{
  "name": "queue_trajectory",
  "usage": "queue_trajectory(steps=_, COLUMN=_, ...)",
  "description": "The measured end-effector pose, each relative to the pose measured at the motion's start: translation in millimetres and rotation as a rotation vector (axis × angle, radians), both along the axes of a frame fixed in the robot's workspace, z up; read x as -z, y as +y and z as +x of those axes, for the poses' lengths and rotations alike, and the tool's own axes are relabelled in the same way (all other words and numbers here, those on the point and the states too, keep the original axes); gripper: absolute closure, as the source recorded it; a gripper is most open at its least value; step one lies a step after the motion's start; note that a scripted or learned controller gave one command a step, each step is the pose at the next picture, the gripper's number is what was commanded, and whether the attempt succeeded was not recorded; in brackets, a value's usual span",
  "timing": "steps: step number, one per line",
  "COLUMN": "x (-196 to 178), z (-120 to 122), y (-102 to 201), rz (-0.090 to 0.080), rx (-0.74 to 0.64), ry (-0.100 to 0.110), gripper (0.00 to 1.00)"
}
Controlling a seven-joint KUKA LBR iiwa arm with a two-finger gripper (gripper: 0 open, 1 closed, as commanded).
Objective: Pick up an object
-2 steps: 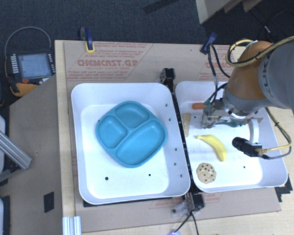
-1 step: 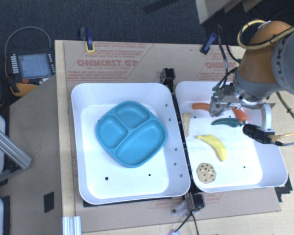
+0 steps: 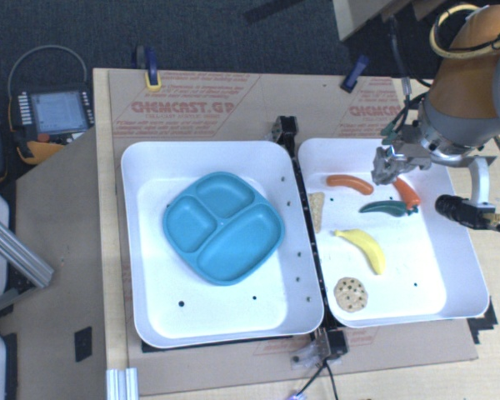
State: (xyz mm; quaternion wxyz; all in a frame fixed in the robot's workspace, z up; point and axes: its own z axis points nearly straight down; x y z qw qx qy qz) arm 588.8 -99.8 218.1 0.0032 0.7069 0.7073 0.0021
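Hovering over the far part of the right bin [image 3: 462,294], the hand [image 3: 385,167] hung just above the right end of the sausage [image 3: 349,183], and whether it was released or clenched could not be told. Near it lay an orange carrot [image 3: 407,192] and a dark green pepper [image 3: 389,209], with a yellow banana [image 3: 362,247] and a cookie [image 3: 350,292] on the near side. A blue divided plate [image 3: 223,227] sat in the middle of the left bin [image 3: 150,307], both bins resting side by side on the worktop [image 3: 117,115].
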Motion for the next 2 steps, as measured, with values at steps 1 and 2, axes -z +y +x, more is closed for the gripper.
queue_trajectory(steps=1, x=-36, z=1, y=0, rz=0.000, rx=0.000, ry=0.001, gripper=1.00)
queue_trajectory(steps=2, x=-32, z=-4, y=43, rz=0.004, rx=-0.004, ry=0.009, gripper=1.00)
